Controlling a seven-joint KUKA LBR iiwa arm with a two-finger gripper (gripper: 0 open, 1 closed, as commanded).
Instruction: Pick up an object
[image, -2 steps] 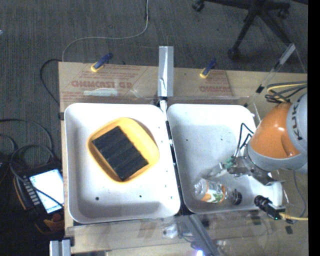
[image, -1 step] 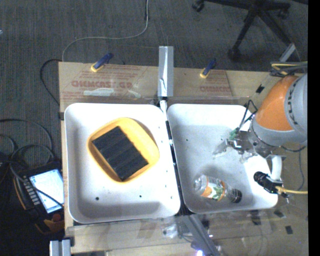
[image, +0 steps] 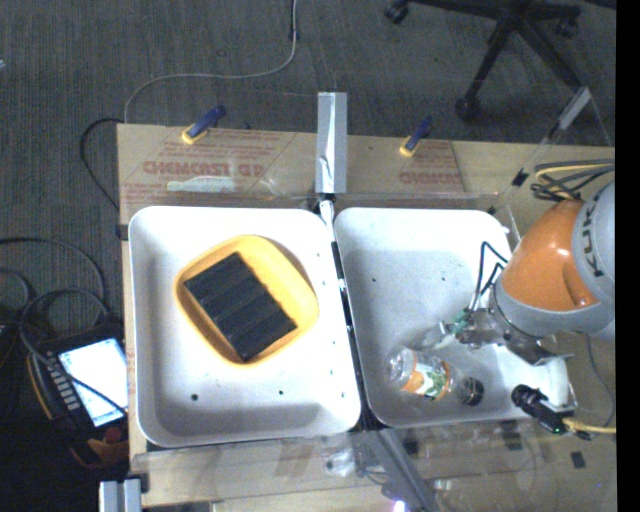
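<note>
**Arm low over right bin, bottle lying at front**

Bench: brown board surface with red printed lettering, carrying two shallow white bins side by side. A blue-and-yellow clamp sits at the back edge on the left, a second similar clamp further right. A grey metal upright bar stands at the seam between the bins.

Left white bin: holds a yellow rounded-square dish, tilted in plan, with a black ribbed slab lying inside it.

Right white bin: a small clear plastic bottle with an orange-and-green label and dark cap lies on its side near the front wall, cap toward the right.

Grey arm with orange band reaches in from the right. Gripper sits low in the right bin, just behind the bottle; cannot tell how it is set, nor whether it touches the bottle.

Room: dark grey carpet floor, loose cables, black office-chair base at top, a lit handheld tablet at left.
</note>
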